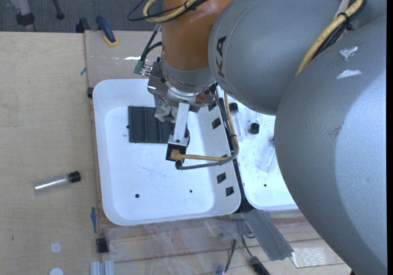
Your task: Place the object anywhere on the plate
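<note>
Dark ribbed slab (142, 125) lies flat in the far-left part of the left bin (153, 185). It's the only plate-like thing there, so I take it as the plate. Gripper (163, 113) hangs right at the slab's right edge, touching or just above, can't tell which. The wrist blocks the view, so I can't tell whether the grip is clenched or released, or whether any object is carried. Other loose candidates are the small black pieces (253, 127) in the right bin (265, 189), well apart from the slab, and a clear vial (56, 181) out on the bench (37, 114) to the left. If something is held, the step looks like placement: shift a bit left so the drop lands on the slab's middle, not its edge, lower until near contact, release, then lift straight up. The ribs may let a round item roll, so set it down low. Risk: nudging the slab sideways.
</note>
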{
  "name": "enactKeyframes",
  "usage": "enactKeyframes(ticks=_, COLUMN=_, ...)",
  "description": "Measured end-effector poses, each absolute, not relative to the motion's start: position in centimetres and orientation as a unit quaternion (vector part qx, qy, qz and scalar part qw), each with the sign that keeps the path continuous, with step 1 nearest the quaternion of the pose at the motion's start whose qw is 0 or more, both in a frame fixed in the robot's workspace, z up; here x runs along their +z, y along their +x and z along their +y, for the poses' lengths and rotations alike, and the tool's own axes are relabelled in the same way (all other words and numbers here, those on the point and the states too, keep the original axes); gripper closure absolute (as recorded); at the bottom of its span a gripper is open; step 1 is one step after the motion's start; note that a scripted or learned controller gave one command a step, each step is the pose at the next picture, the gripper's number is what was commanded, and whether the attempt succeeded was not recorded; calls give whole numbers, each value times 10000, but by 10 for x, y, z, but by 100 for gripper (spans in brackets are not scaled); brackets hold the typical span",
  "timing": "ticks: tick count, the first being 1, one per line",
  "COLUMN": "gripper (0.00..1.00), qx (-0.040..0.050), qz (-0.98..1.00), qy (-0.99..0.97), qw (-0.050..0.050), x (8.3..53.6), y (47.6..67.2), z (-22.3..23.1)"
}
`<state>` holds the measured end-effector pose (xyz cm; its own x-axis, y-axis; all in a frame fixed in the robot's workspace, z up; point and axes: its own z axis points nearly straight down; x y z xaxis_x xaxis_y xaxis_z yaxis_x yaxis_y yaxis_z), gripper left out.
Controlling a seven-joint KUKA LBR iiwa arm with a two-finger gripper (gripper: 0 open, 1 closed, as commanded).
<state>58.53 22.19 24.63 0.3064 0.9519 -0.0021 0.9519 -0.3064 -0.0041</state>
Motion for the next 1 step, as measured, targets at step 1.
enactKeyframes(ticks=1, gripper=100, qx=24, qz=-5107, qy=-8597, qw=11, x=100, y=513, z=223)
